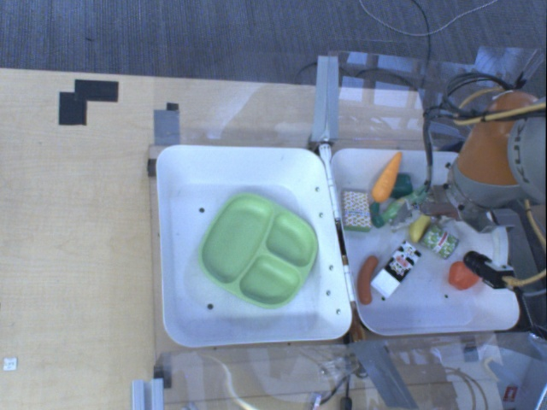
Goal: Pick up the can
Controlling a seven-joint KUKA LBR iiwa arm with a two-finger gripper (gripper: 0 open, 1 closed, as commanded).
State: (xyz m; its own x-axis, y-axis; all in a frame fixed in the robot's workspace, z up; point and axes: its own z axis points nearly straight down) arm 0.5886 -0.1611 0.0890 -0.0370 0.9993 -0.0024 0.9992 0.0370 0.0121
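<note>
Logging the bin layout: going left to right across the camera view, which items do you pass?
Green divided plate → patterned carton → sausage → black-and-white carton → green can → red item.

Probably a robotics lab: a pale wooden bench point(77, 254) carries two white bins point(171, 254) in clear framing, loose cables point(410, 20) trailing over grey carpet point(171, 15).

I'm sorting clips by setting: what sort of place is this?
Probably a robotics lab bench: two white bins fixed side by side, toy food like a carrot, loose cables, and black marker patches on the bench.
</note>
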